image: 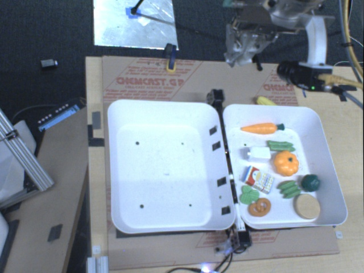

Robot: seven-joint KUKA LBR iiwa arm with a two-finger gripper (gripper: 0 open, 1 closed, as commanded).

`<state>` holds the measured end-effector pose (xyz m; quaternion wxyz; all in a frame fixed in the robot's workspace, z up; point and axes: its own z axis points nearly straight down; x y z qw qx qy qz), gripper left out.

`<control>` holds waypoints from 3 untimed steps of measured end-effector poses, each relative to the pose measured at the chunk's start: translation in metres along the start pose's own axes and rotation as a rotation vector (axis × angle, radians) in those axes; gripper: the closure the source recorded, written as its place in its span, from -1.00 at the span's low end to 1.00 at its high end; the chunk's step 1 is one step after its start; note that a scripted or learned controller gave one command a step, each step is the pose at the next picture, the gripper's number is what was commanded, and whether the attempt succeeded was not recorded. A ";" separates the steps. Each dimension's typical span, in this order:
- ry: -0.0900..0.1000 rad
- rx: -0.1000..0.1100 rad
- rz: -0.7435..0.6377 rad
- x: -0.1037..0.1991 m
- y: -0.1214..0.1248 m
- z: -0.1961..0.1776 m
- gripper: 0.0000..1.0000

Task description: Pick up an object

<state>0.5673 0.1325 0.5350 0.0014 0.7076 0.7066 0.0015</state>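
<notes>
My gripper [239,54] hangs high above the bench's far edge, behind both bins, with nothing seen between its fingers. The right bin [327,147] holds several toy foods: an orange carrot [259,128], a white block [259,153], a green pod [280,146], an orange pumpkin [286,162], a small printed box [259,179], a dark green round piece [310,182], a green pickle [289,188], a green leafy piece [248,195], a brown pretzel [260,207] and a tan disc [307,206].
The left bin [162,164] lies beside the right one, joined by black clips along the middle. A yellow object [265,101] rests on the cardboard just behind the right bin. A yellow and blue clamp [170,58] stands at the far edge.
</notes>
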 end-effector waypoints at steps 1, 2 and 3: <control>0.000 0.003 -0.006 0.021 -0.022 0.004 1.00; 0.000 0.000 0.000 -0.004 0.041 0.000 1.00; 0.001 0.003 -0.007 0.022 0.017 0.000 1.00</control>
